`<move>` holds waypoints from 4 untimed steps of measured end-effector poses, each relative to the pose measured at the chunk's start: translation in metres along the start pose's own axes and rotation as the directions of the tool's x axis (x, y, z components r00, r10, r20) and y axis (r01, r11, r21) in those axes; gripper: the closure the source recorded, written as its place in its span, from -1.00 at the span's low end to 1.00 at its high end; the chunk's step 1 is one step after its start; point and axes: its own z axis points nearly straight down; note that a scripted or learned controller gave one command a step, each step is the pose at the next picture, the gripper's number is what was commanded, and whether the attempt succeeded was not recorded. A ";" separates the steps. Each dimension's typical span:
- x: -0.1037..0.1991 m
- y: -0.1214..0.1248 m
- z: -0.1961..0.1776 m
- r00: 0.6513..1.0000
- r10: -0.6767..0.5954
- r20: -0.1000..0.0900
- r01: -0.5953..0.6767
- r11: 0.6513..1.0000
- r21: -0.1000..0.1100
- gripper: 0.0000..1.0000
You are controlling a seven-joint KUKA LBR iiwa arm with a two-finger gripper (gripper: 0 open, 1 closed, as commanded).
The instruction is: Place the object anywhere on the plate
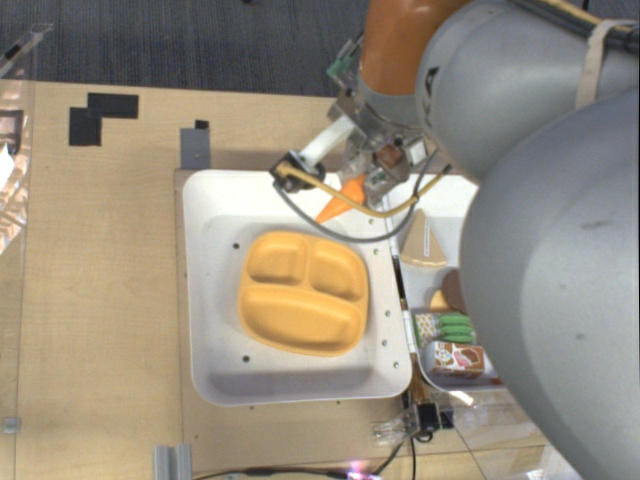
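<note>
Your arm (520, 168) comes in from the right and covers most of the right bin (452, 193). Its orange band (400, 28) is at the top of the view, and below it the hand (352, 190) hangs over the far right corner of the left bin (205, 298).

Under the hand you see an orange object (338, 202), shaped like a small carrot, with its point toward the left and down. It is at the fingertips, but you cannot tell if the fingers are clamped on it or only beside it, because the wrist and the cables (330, 223) hide them. You also cannot tell if it touches the bin floor.

The plate (303, 293) is yellow, with three compartments: two small ones on the far side and one long one on the near side. It lies flat in the middle of the left bin. The orange object is near its far right edge but it is not on the plate.

In the right bin, beside the arm, you can see a tan wedge (428, 244), a brown round piece (452, 290), a green item (450, 326) and a small printed package (455, 358). The bins stand on the wooden counter (100, 298), which has black marks (102, 116) at the far left.
</note>
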 end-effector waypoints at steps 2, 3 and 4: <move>0.031 -0.088 0.163 1.000 0.002 0.012 -0.002 1.000 0.003 1.00; 0.026 -0.092 0.178 0.972 0.235 -0.024 -0.235 0.972 -0.006 1.00; 0.035 -0.084 0.189 0.927 0.375 -0.025 -0.375 0.927 -0.001 1.00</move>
